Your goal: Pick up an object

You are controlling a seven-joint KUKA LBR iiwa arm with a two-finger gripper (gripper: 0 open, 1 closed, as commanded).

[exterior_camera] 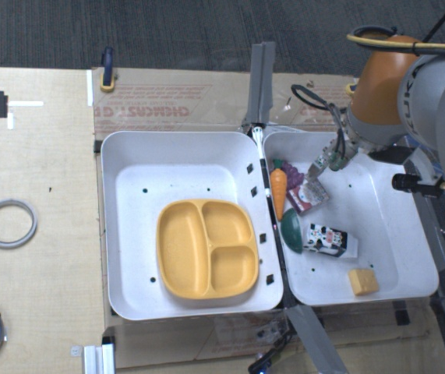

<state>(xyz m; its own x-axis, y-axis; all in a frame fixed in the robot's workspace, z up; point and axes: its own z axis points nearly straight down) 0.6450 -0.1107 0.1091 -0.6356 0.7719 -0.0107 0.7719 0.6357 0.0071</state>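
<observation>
Glossy white plastic bins (121, 232), matt yellow plastic tray (206, 248) — pale wood bench (35, 287)

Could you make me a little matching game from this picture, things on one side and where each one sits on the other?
Things:
1. yellow divided plate
2. carrot
3. tan block
4. grey ring

Places:
A. on the wooden bench, outside the bins
B. near corner of the right bin
C. left bin
D. right bin, against the wall shared with the left bin

Pairs: 1-C, 2-D, 3-B, 4-A
</observation>
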